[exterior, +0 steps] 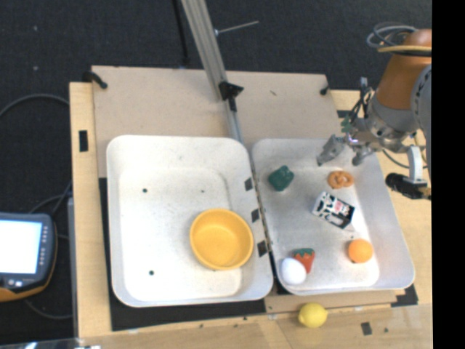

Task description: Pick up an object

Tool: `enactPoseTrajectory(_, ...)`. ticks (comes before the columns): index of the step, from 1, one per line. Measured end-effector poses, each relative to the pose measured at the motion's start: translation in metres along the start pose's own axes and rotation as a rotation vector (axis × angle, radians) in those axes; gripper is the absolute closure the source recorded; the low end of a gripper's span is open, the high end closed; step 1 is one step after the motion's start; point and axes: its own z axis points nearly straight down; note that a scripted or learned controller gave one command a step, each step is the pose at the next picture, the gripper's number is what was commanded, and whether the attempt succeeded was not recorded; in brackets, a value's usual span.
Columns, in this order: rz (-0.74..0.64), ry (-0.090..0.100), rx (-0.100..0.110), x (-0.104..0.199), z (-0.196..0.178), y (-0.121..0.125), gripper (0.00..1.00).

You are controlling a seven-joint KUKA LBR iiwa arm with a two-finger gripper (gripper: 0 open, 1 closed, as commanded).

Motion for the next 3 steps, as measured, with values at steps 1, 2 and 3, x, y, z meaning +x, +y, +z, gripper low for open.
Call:
enactPoseTrajectory(1,-0.001,-0.001,-0.005,-0.002,0.048,0.001,0.00)
enactPoseTrajectory(2,-0.004,-0.005,-0.008,-0.003,0.036,0.001,1.00)
enactPoseTrajectory(3,-0.001,0.002,-0.011,-0.008,-0.028,0.000,1.00)
